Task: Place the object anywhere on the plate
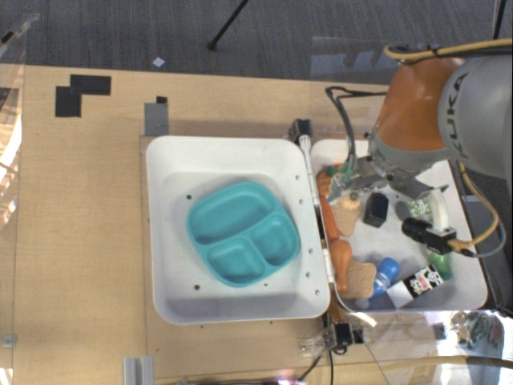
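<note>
Camera view looks down on me working over the right bin [469, 295], my gripper [350, 184] low among the clutter at that bin's left side, close to the wall it shares with the left bin [160, 215]. Whether my jaws are open or closed I cannot tell; my own wrist covers them, and nothing shows between them.

No object is on the plate [240, 233], which lies teal and three-part in the middle of the left bin. Which piece I am meant to take is not certain. Nearest me are a tan bread-like piece [347, 215] and an orange carrot-like piece [324, 184] just beside it. A second carrot [341, 260] and another tan slice [361, 279] lie lower down, touching each other.

I judge these to be toy food: light, stiff and fairly smooth, so likely to slip or tip if pinched off-centre. I would take the tan piece across its thin faces, the carrot across its middle.

A small carton [422, 281] near the bin's front has a black-and-white patch; its print is too small to read. On my grey casing, part of the letters "KUKA" [451, 111] can be read.
</note>
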